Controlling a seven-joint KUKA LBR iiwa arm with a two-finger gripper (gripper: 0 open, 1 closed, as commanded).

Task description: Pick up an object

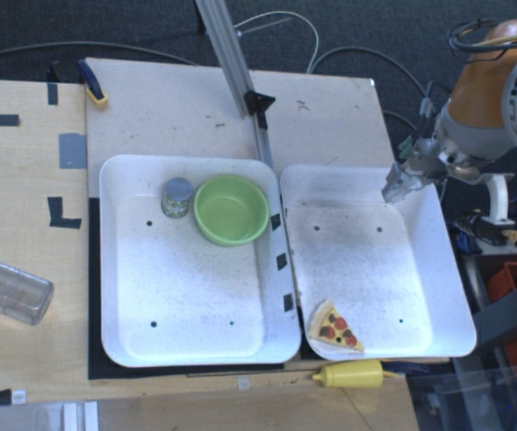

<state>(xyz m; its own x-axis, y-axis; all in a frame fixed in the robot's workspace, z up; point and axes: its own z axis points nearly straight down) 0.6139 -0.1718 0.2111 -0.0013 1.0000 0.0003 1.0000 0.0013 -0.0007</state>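
A toy pizza slice (334, 326) lies in the near left corner of the right bin (375, 259). In the left bin (187, 312), a green bowl (232, 209) sits at the far side with a small grey can (177, 197) touching its left. My gripper (396, 189) hangs over the far right corner of the right bin, well away from the pizza slice. Nothing shows between its tips.
A yellow bottle (352, 374) lies on the bench just in front of the right bin. A clear plastic tumbler (7, 288) lies on the wooden bench at left. A metal pole (232, 52) slants over the far side between the bins.
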